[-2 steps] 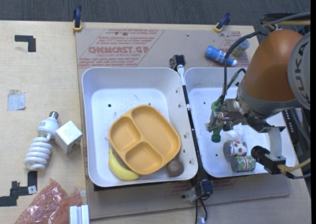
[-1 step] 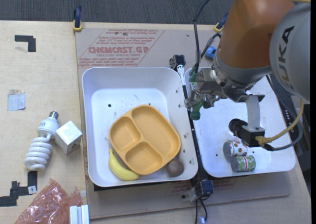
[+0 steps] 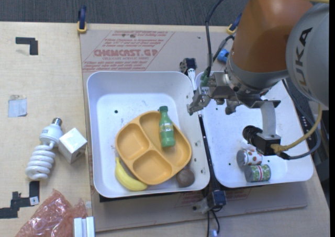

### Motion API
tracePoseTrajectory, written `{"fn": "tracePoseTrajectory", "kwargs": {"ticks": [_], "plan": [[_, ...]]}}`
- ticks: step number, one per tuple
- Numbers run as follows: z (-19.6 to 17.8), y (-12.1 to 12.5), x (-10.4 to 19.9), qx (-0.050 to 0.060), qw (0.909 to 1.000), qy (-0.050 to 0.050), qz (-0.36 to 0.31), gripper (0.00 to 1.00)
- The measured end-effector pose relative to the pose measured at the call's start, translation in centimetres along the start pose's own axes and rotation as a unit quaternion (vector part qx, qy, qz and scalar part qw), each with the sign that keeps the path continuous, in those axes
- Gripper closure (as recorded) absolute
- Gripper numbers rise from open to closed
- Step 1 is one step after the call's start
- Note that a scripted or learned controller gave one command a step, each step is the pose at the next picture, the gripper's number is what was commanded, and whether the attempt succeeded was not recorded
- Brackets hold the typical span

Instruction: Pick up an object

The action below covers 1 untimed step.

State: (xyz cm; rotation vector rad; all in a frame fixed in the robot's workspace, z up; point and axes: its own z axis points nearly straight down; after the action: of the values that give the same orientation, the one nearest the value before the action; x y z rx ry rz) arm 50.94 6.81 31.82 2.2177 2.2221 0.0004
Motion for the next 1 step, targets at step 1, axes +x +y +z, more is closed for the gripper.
{"fn": "tracePoseTrajectory", "kwargs": {"ticks": [1], "plan": [[12.63,-3.21,-3.14,0.001,1.0,0.0,0.002,0.0]]}}
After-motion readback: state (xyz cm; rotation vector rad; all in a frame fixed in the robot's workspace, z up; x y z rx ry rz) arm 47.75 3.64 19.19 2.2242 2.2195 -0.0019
